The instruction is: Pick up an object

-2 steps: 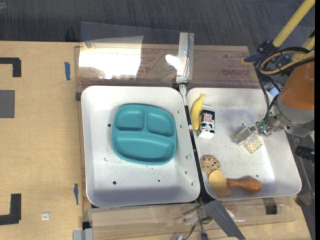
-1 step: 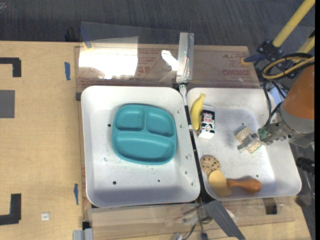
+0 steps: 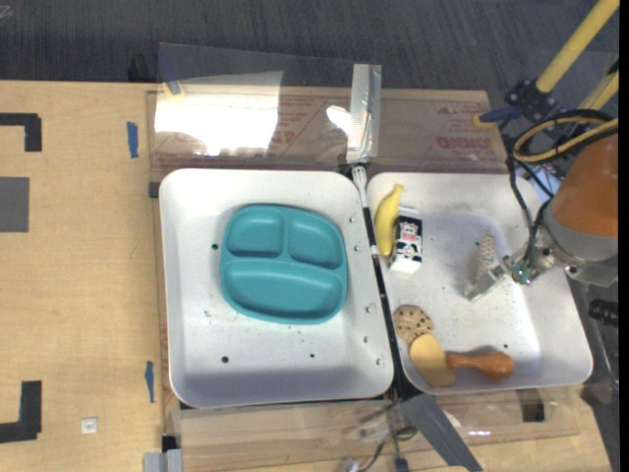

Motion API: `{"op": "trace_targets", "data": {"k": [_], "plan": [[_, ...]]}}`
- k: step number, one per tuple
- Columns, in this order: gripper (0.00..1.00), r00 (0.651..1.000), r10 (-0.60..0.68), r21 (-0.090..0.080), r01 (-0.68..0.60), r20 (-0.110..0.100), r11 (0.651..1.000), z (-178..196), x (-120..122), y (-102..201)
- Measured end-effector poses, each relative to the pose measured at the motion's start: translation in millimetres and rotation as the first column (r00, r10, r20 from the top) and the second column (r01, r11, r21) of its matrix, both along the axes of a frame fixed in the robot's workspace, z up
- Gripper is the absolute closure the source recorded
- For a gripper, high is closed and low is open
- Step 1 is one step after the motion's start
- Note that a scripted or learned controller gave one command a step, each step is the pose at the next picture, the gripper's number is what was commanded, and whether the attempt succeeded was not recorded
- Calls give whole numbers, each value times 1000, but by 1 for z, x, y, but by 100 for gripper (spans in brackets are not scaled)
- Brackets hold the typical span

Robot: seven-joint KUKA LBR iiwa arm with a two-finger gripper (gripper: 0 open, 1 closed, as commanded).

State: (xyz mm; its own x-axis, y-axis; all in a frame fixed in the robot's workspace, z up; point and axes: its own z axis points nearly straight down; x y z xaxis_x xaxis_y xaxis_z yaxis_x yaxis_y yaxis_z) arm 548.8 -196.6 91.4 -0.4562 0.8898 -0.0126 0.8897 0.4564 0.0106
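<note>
The claw (image 3: 484, 266) hangs in the right bin (image 3: 560, 347), its grip impossible to tell. The wooden spoon (image 3: 460, 360) lies toward six o'clock, its long axis running three to nine near the front wall.

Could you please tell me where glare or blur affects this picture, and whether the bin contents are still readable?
In the camera view, strong glare washes out the clear sheet behind the left bin; the gripper looks slightly blurred over the right bin; the teal tray, banana and wooden spoon read sharply under even light.
</note>
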Motion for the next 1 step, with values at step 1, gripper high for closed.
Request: {"op": "trace_targets", "data": {"k": [1], "plan": [[0,996,-94,2,94,-14,996,-4,116,57]]}}
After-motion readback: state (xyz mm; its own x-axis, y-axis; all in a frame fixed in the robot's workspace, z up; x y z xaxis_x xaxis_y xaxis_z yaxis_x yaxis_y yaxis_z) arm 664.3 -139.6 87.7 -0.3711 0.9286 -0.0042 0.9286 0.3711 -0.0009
